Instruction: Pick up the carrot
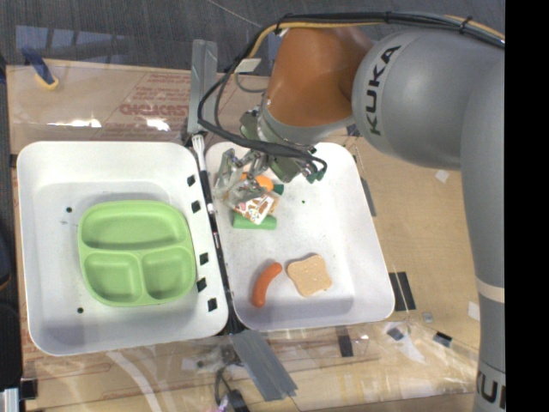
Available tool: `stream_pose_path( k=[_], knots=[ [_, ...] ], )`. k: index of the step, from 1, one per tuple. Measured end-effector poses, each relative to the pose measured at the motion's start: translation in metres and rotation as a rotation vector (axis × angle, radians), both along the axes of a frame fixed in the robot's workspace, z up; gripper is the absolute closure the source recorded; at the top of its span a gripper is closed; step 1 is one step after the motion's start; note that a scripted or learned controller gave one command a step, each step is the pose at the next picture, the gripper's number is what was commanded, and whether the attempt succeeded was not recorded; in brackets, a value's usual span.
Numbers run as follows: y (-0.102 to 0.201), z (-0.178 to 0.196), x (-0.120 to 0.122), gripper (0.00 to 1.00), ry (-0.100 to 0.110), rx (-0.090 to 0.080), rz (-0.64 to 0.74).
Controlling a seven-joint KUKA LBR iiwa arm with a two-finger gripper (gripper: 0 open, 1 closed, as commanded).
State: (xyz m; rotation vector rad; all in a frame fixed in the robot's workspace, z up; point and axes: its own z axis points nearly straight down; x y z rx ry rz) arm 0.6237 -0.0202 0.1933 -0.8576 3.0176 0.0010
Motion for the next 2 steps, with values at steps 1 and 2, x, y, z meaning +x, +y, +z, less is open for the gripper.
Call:
stream_pose_path(
  k=[1, 2],
  knots=[
    [0.123, -0.033, 0.032, 1.0, 0.002, 0.0, 0.236],
    [0.123, -0.02, 0.034, 1.0, -0.005, 0.0, 0.237]
  ],
)
